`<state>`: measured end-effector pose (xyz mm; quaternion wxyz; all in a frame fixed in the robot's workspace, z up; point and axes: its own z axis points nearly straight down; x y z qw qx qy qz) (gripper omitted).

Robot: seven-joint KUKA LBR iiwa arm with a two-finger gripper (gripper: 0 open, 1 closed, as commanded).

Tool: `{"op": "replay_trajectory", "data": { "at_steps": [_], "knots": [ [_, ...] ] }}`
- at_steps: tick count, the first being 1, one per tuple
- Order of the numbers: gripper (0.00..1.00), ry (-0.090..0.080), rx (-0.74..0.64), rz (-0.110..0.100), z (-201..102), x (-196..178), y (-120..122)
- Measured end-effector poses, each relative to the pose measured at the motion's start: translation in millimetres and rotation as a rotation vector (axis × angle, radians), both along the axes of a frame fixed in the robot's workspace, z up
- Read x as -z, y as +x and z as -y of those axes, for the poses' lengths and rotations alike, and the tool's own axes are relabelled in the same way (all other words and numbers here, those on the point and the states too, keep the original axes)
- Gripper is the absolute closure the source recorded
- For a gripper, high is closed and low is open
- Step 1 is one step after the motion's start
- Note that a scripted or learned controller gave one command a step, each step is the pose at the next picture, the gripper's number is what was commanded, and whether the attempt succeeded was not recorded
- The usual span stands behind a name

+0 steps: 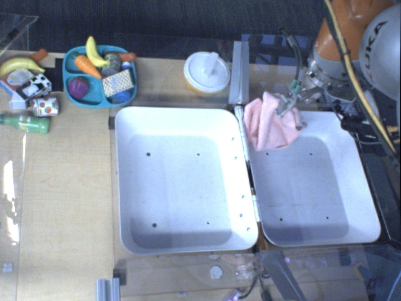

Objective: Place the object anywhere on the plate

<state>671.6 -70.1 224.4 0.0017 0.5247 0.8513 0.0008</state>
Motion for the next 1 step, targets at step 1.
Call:
{"op": "replay_trajectory", "data": {
  "at_steps": [1],
  "knots": [
    [1.00, -0.001, -0.404, 0.000, -45.4, -8.7, -11.4]
  ]
}}
